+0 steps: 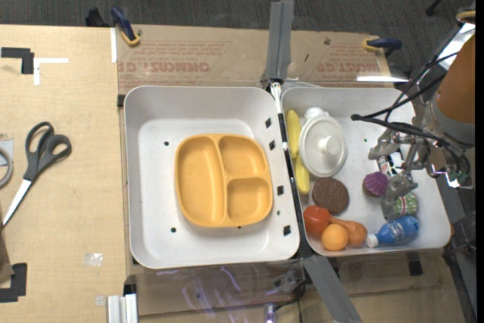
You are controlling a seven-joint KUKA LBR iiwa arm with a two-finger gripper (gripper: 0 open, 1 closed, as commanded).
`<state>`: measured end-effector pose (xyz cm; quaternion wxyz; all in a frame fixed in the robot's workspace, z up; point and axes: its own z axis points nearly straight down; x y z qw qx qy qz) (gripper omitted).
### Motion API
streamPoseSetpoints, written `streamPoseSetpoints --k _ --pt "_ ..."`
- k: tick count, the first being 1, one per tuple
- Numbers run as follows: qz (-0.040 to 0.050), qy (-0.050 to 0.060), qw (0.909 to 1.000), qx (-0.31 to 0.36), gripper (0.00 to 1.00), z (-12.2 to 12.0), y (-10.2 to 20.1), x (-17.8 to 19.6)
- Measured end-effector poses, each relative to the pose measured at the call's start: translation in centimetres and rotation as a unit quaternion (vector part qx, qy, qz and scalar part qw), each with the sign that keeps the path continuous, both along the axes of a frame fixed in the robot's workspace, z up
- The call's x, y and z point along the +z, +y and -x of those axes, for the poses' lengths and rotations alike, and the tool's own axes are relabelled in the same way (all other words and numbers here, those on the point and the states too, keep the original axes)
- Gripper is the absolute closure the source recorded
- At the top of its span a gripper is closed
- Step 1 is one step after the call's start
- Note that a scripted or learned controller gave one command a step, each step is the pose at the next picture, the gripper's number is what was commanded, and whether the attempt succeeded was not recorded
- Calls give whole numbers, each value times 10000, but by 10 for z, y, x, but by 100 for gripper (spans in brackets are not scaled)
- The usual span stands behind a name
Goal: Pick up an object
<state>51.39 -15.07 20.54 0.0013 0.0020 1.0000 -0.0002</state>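
The right bin (355, 104) holds the loose objects. A yellow banana (296, 151) lies along its left wall beside a white lidded pot (323, 146). Below these sit a brown round patty (330, 194), a red tomato (314, 218), an orange ball (334, 237) and an orange carrot-like piece (354, 229). A purple object (374, 184), a green and white can (403, 205) and a blue bottle (397, 231) lie at the lower right. My gripper (396, 172) hangs low over the bin's right side, just right of the purple object and above the can.
The left bin (151, 185) holds a yellow divided plate (224, 179). A grey bar (280, 38) runs between the bins at the back. Scissors (38, 155) lie on the wooden bench at far left. Cables trail from the arm (457, 98) at right.
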Motion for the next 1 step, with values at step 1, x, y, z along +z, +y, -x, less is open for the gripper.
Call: streamPoseSetpoints --k 1 --pt "-4 -22 9968 -802 0 34 43 -108"
